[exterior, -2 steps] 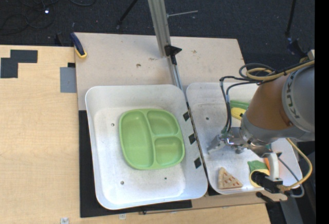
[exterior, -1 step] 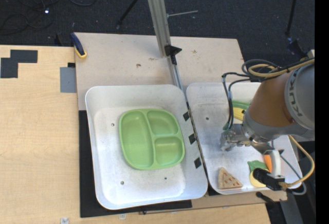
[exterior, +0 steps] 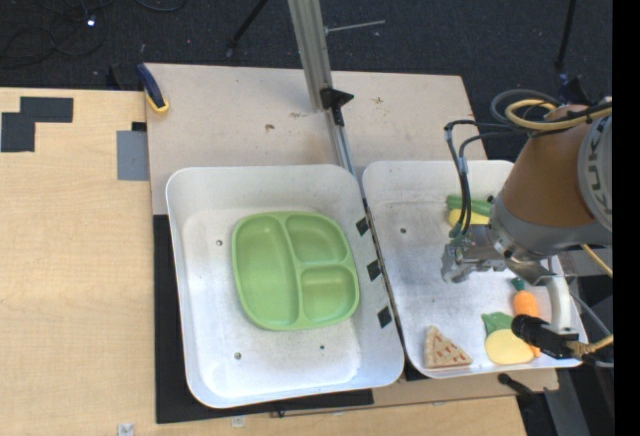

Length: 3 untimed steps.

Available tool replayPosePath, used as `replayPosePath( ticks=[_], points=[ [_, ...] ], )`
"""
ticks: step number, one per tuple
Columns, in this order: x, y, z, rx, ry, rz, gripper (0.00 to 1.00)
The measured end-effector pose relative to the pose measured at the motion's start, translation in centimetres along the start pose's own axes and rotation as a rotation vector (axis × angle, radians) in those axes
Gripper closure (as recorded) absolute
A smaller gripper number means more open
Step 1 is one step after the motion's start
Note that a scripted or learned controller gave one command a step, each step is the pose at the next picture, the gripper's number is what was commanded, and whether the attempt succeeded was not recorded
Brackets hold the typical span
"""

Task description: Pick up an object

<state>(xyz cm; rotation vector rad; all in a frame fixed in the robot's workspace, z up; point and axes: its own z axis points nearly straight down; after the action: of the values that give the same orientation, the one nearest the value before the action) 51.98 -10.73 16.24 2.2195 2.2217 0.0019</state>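
Note:
My gripper (exterior: 458,267) hangs low over the middle of the right bin (exterior: 410,254), with bare bin floor under it. Close behind it lies a yellow and green item (exterior: 468,211), partly hidden by the arm. Toward the bin's front right corner sit a small orange piece (exterior: 525,304), a green piece (exterior: 496,323) and a yellow rounded piece (exterior: 508,350). A tan waffle-like triangle (exterior: 446,349) lies at the front edge. I see nothing between the gripper and the bin floor.
The left bin (exterior: 200,224) holds a green divided plate (exterior: 296,269). A metal post (exterior: 312,34) rises behind the bins. The wall between the bins carries black clips (exterior: 373,269).

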Motion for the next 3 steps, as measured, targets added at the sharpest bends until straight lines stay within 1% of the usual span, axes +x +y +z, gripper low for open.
replayPosePath(
  ticks=[1,2,3],
  points=[
    [0.1,-0.7,-5.8,-0.002,0.000,0.000,1.00],
    [0.0,-0.7,-6.3,0.003,0.000,0.001,1.00],
    [5.1,-1.5,-5.3,0.006,0.002,-0.003,1.00]
  ],
)
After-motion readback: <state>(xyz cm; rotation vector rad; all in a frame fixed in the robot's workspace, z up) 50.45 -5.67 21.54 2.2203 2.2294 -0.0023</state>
